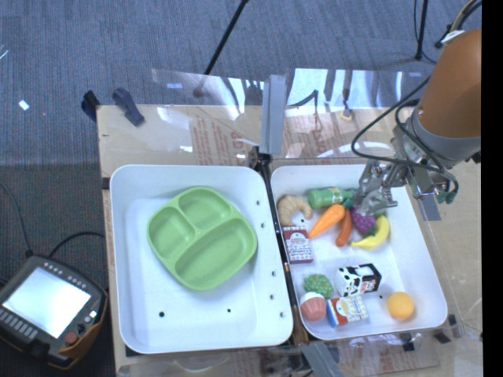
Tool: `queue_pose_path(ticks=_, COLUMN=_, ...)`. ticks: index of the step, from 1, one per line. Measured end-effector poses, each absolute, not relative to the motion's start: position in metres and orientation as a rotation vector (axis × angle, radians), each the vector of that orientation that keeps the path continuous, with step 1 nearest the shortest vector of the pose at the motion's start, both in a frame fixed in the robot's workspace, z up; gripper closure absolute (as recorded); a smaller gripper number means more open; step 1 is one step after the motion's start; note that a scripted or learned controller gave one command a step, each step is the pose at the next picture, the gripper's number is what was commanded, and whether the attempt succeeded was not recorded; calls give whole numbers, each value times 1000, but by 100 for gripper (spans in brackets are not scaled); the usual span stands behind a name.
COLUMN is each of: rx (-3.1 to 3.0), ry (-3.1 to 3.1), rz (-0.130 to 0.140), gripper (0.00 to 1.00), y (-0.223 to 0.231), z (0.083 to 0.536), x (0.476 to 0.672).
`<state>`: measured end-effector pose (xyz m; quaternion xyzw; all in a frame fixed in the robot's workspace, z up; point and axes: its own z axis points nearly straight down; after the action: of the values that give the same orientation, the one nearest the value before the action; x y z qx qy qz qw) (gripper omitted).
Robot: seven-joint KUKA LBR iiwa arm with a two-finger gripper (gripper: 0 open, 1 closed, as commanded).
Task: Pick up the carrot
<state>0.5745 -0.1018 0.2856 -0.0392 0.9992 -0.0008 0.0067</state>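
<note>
From my screen I saw the orange (401, 305) and milk carton (359, 279) nearest in the right bin (420, 269), then the carrot (326, 220) lying free beside the croissant (293, 207), and beyond it the gripper (376, 200), its fingers parted over the grapes (363, 221).

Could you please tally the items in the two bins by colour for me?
Green: 3 – plate, bottle, broccoli
Orange: 3 – carrot, smaller carrot-like piece, orange
Yellow: 1 – banana
Purple: 1 – grapes
Tan: 1 – croissant
Pink: 1 – cupcake
Printed cartons: 3 –
Total: 13
</note>
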Motion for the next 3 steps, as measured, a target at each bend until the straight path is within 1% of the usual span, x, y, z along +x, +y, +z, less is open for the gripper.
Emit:
queue_pose_path(ticks=1, rx=-123, ry=3137, rz=2, gripper=0, y=-101, z=280, x=573)
queue_pose_path(ticks=2, rx=85, ry=3154, rz=6, gripper=0, y=-78, z=126, x=582)
queue_pose_path(ticks=3, rx=264, ry=3135, rz=0, gripper=0, y=-184, z=85, x=593)
